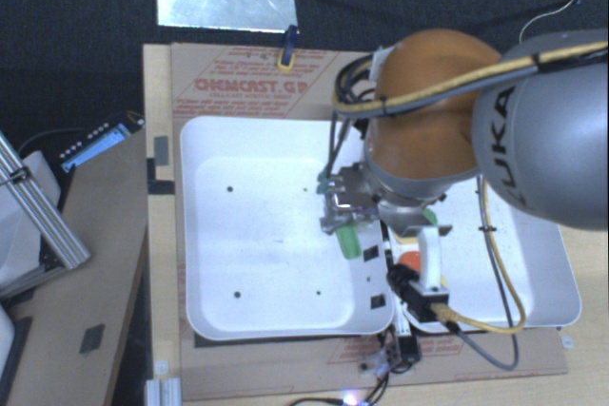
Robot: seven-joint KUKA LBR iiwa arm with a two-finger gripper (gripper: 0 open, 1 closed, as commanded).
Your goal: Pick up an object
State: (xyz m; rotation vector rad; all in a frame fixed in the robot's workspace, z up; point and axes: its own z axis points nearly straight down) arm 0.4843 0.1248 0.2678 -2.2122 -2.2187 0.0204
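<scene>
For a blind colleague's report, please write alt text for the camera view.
A grey robot arm with an orange band reaches over two shallow white plastic bins, its pincer low near their shared edge beside a small green block. A small orange object lies nearby.

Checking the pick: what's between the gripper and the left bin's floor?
A green object hangs right under the gripper, above the left bin, in the camera view.
</scene>
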